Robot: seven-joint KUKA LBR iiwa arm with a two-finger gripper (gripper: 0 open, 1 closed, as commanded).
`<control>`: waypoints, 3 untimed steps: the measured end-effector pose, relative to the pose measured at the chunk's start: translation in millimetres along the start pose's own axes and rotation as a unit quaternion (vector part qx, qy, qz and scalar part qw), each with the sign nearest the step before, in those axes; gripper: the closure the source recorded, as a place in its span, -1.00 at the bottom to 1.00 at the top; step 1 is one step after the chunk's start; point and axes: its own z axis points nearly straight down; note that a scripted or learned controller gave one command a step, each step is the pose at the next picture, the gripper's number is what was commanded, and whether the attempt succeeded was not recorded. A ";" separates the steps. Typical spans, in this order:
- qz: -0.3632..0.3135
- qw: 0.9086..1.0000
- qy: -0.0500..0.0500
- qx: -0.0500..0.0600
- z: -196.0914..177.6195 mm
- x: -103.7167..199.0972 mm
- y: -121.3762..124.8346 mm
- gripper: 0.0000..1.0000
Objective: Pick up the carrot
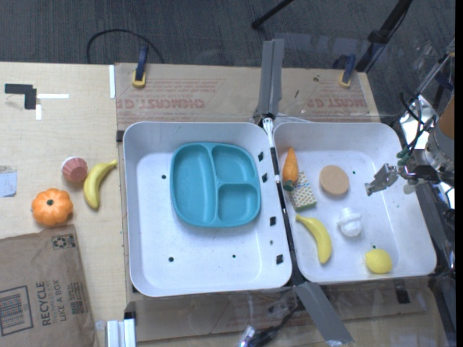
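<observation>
The orange carrot [290,166] lies in the right bin [405,262], close against its left wall, with its narrow end toward the back. My gripper [394,178] hovers over the right side of that bin, well to the right of the carrot. It is open and holds nothing.
Around the carrot in the right bin are a yellow-green sponge [304,194], a tan round disc [334,180], a banana [318,237], a white lump [350,223] and a lemon [378,261]. The left bin [145,266] holds a blue divided plate [215,184]. A banana [98,183], a small pumpkin [52,207] and a pink cupcake [74,170] sit on the bench at the left.
</observation>
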 end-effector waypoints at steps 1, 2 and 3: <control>-0.077 0.997 0.000 0.000 27.7 69.4 -3.2 -1.00; -0.247 0.969 0.000 0.000 95.7 95.3 26.0 -1.00; -0.245 0.970 0.000 0.000 86.9 94.2 26.1 1.00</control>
